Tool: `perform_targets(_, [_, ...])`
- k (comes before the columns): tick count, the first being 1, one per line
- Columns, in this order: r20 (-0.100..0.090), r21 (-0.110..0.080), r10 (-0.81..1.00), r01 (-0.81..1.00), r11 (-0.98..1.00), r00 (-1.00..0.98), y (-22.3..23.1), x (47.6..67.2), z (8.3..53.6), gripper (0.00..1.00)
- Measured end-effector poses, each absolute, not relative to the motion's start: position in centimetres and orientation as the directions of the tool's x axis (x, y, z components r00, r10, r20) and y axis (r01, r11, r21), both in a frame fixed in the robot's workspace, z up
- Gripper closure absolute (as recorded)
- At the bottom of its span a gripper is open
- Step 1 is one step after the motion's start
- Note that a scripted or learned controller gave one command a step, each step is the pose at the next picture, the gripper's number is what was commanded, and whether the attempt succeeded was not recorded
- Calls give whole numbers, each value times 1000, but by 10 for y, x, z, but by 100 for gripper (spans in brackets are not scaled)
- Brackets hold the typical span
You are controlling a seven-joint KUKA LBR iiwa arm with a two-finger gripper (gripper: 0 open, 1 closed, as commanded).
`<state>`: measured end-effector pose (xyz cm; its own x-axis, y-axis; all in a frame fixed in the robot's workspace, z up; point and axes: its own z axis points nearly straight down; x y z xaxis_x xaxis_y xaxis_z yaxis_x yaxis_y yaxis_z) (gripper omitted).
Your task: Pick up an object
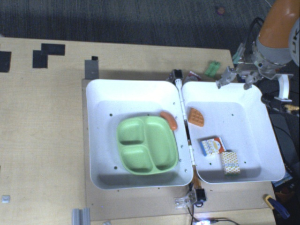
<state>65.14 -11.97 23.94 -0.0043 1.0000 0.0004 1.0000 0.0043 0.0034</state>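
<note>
- The left bin (96, 125) holds a green divided tray (147, 144), which lies flat near the bin's middle with three compartments.
- An orange piece (169, 120) rests just beside the tray's far right corner, close to the wall shared by both bins.
- In the right bin (262, 125), a waffle-patterned orange item (196, 116) lies at the far left, near that shared wall.
- A small blue and white packet (212, 146) sits nearer, about mid-bin, and a patterned beige box (230, 162) lies just beside it to the near right.
- The gripper (236, 77) hovers over the right bin's far rim, well apart from all the objects; it holds nothing, and how wide it stands I cannot tell.
- The arm (280, 22) comes in from the far right.
</note>
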Motion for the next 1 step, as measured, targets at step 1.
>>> perform_targets(1, [0,7,1000,1000,6,-6,-91,652,86,0])
